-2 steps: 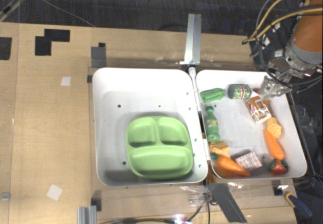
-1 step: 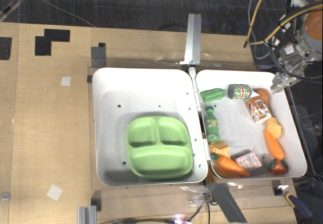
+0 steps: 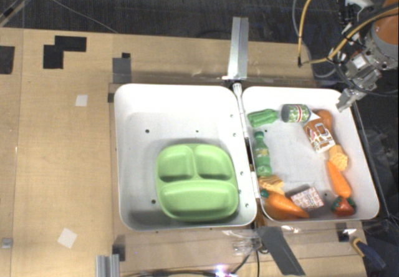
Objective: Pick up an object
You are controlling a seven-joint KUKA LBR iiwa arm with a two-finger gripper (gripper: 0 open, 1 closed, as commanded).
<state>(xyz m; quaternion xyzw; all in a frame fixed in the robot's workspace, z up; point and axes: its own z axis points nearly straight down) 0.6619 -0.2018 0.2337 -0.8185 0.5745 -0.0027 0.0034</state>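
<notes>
Gripper point(image 3: 346, 100) hangs over the right bin's point(image 3: 368, 163) far right corner, nothing between its fingers; can't tell if apart or together. Green tray point(image 3: 196, 181) in left bin point(image 3: 131, 145).

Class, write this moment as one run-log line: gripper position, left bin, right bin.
gripper: over right bin's far right corner | left bin: green divided tray | right bin: toy foods, unpicked
</notes>
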